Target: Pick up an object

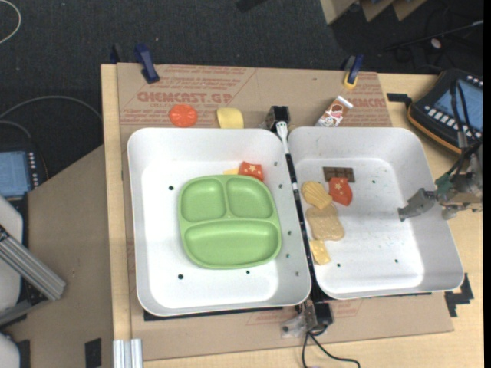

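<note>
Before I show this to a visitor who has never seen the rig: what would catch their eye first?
The green divided plate in the middle of the left bin stands out most, with a red piece at its far edge. In the right bin, tan and red food pieces cluster near the left wall, while the gripper sits at the right side, apart from them.

At the right edge a small part of the robot shows: a grey metal gripper [410,208], dull and angular, with a blunt tip. Behind it sits a cluttered wrist block in pale grey, with thin dark cables looping upward.
</note>
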Available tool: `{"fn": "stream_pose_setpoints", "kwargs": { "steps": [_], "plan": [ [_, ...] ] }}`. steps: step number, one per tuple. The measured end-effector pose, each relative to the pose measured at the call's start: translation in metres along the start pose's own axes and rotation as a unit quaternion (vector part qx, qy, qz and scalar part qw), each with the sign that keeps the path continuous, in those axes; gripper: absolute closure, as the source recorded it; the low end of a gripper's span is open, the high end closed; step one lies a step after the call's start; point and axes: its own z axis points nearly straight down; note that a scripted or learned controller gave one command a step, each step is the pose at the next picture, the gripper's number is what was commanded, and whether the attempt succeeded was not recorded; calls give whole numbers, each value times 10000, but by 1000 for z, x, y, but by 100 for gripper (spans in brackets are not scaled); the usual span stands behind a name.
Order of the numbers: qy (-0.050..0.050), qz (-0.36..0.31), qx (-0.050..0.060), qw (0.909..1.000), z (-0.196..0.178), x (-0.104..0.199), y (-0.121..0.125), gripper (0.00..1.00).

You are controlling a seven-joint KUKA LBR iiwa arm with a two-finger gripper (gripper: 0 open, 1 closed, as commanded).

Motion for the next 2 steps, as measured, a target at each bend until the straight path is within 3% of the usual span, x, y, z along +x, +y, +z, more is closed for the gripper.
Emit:
{"fn": "stream_pose_setpoints", "kwargs": {
  "steps": [1, 2],
  "plan": [
    [-30, -20, -64, 10000, -63, -20, 80, 0],
    [33, -35, 49, 10000, 39, 50, 89, 0]
  ]
}}
